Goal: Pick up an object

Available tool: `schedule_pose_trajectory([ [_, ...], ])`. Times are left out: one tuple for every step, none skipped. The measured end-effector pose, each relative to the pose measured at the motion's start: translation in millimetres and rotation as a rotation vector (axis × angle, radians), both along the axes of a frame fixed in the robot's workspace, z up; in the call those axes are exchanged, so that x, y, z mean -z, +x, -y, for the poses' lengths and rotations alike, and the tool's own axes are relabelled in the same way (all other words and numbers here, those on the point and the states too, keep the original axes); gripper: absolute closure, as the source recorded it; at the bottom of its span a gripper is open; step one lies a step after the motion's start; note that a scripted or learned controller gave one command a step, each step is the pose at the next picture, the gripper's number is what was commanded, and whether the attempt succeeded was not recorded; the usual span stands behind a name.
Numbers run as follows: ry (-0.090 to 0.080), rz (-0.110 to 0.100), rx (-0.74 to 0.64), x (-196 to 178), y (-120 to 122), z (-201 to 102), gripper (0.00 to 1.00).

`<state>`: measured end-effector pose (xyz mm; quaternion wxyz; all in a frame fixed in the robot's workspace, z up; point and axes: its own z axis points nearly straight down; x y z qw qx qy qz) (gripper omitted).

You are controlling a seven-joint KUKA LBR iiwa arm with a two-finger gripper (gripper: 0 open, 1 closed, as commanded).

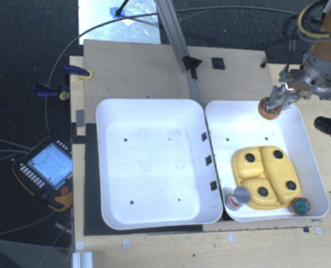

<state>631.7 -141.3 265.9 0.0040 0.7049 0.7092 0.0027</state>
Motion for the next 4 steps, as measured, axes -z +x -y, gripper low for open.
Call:
schedule_pose_trajectory([
  [0.001,-0.003,-0.001,-36.4,1.4,-0.1,1.00],
  [0.003,-0.008,-0.003,-30.0,-6.8,-45.1,1.00],
  [0.004,-0.010,-0.004,-13.2,-23.7,-103.7,1.00],
  [0.003,-0.009,-0.003,-0.2,-32.7,-149.0,1.00],
])
